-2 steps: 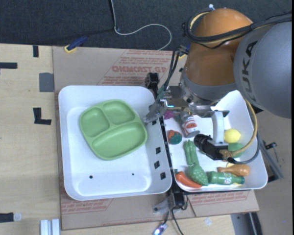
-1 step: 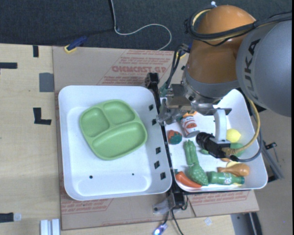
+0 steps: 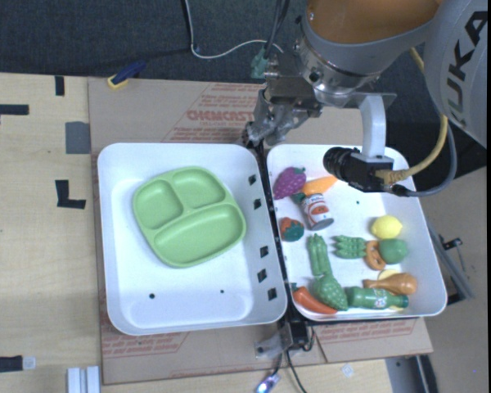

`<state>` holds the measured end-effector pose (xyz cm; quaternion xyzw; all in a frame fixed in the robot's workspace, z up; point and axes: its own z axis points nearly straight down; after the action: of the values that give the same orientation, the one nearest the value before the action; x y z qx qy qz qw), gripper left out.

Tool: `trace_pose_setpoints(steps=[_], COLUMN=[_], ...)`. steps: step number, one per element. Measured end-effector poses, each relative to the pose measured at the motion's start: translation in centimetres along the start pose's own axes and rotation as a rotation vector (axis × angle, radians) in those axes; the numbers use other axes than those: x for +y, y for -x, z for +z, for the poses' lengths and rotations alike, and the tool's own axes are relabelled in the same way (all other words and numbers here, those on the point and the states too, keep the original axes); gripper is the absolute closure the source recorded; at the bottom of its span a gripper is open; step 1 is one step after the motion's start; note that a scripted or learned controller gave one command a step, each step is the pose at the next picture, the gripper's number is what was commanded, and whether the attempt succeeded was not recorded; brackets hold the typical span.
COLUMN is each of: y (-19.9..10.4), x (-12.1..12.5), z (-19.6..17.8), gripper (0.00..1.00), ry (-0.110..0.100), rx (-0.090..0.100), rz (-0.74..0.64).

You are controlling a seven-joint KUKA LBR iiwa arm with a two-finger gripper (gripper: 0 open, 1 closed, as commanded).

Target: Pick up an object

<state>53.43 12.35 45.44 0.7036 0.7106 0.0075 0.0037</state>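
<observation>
The right bin (image 3: pixel 421 219) holds several toy foods. Purple grapes (image 3: pixel 289 182) lie near its far left corner, with a small red-labelled can (image 3: pixel 317 210) beside them. A yellow lemon (image 3: pixel 386 227) and a green lime (image 3: pixel 394 250) rest by the right wall. A green cucumber (image 3: pixel 317 254), a green bottle (image 3: pixel 376 299) and an orange carrot (image 3: pixel 308 301) lie toward the front. My gripper (image 3: pixel 259 136) hangs over the far end of the divide between the two bins, just above and left of the grapes. Nothing is visibly held in it.
A light green divided plate (image 3: pixel 188 215) lies in the left bin (image 3: pixel 123 301). A black camera module (image 3: pixel 356 169) on the arm overhangs the right bin's far side. The big grey and orange arm body (image 3: pixel 368 23) covers the upper right. Cables run across the dark backdrop.
</observation>
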Motion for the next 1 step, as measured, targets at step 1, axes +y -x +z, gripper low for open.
trace_pose_setpoints(steps=[1], y=[-3.99], x=[3.27], z=[-8.48], gripper=[1.00], ry=[-0.006], rx=[-0.003], rz=[0.005])
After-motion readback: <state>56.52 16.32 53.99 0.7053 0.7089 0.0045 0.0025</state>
